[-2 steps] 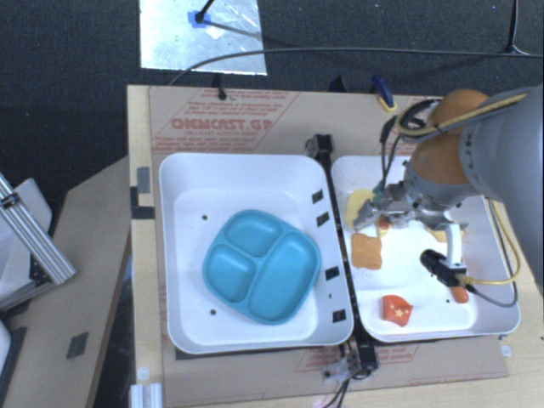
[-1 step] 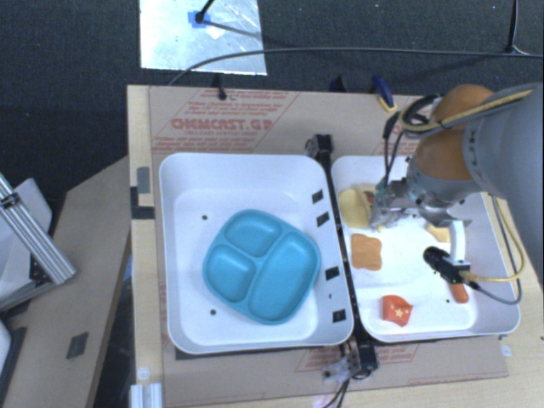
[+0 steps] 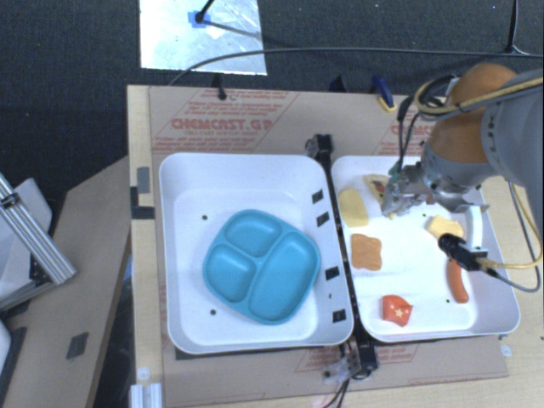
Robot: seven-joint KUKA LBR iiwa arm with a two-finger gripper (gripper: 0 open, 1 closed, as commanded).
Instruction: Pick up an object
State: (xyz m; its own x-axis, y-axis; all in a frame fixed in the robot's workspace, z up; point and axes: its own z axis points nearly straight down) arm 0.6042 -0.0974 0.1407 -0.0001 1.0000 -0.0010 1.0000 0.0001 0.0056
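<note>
The right bin holds several small food items: a pale yellow piece, an orange-brown piece, a red piece, a yellow chunk, an orange sausage-like stick and a tan piece near the back. My gripper hangs low at the back of this bin, beside the tan piece and just right of the pale yellow piece. Nothing shows between its tips.
The left bin holds a blue divided plate. A black divider with clips runs between the bins. Cables trail from the arm over the right bin's right side. A foil sheet lies behind the bench.
</note>
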